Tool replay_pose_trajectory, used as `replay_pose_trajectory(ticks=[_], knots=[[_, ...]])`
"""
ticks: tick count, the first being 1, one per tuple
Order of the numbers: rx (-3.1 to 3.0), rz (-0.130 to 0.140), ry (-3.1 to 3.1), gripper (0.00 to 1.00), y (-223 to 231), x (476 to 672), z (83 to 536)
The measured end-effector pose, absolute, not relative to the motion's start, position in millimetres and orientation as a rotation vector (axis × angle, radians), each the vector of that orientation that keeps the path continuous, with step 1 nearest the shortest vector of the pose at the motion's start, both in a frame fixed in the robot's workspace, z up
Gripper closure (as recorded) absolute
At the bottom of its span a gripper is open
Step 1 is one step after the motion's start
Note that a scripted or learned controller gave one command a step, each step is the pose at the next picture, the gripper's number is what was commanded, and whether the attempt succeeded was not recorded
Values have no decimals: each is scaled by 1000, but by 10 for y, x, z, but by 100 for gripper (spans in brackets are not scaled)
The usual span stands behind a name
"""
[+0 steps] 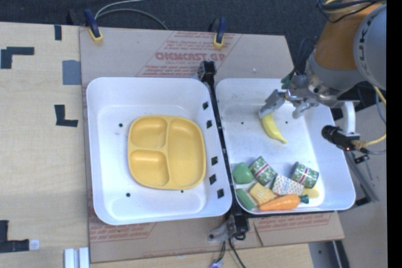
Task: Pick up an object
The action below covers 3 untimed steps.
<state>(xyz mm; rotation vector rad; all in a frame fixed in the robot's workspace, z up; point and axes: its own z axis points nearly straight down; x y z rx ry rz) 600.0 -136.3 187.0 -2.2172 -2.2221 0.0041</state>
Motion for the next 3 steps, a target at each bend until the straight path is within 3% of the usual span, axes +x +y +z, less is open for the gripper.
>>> replay_pose_trajectory(ticks=[1, 2, 3], knots=[[-2223, -3, -2226, 0, -1617, 6268, 871], [-2224, -2, -2228, 100, -1620, 6270, 967], [-2219, -1, -2225, 100, -1023, 6659, 1705]])
